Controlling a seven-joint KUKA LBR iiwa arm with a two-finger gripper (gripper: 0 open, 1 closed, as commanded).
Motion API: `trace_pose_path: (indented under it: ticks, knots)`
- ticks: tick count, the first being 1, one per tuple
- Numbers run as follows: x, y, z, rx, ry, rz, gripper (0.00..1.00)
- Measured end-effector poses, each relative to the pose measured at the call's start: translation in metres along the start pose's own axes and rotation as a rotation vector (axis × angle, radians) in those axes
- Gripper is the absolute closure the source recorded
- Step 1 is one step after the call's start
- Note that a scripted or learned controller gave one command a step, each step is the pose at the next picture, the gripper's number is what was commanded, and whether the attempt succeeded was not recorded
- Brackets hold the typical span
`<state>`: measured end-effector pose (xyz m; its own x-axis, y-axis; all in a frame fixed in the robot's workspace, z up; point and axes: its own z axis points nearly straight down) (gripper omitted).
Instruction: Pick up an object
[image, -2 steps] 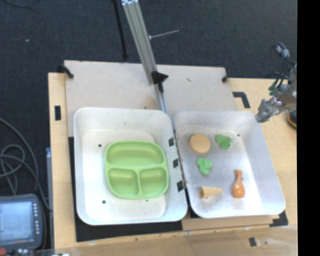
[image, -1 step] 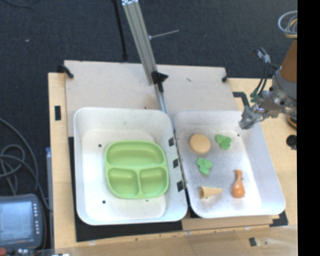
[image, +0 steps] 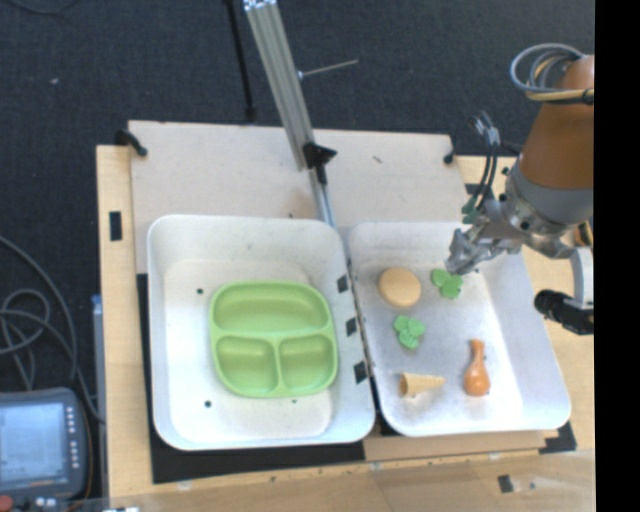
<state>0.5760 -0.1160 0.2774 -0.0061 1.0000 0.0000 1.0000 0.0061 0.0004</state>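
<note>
My gripper (image: 461, 259) hangs over the back of the right bin (image: 520, 300), its tip just above and touching the edge of a small green leafy piece (image: 447, 284). A tan round bun (image: 400, 287) lies to the left of that piece. Another green leafy piece (image: 408, 331) lies nearer the bin's middle. An ice-cream cone (image: 420, 383) and an orange gourd-shaped toy (image: 476, 369) lie toward the front of the bin. I see nothing held between the fingers.
The left bin (image: 180, 260) holds a green divided plate (image: 272, 337). A metal pole (image: 290, 100) slants up from between the bins at the back. A screen device (image: 38, 450) sits at the lower left, off the bench.
</note>
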Motion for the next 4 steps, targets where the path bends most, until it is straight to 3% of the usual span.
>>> trace_pose_path:
  ticks: [3, 4]
  knots:
    - [0.152, -0.039, 0.03, 0.0, 0.001, -0.001, 1.0]
    - [0.2, -0.052, 0.023, -0.001, 0.003, -0.002, 1.0]
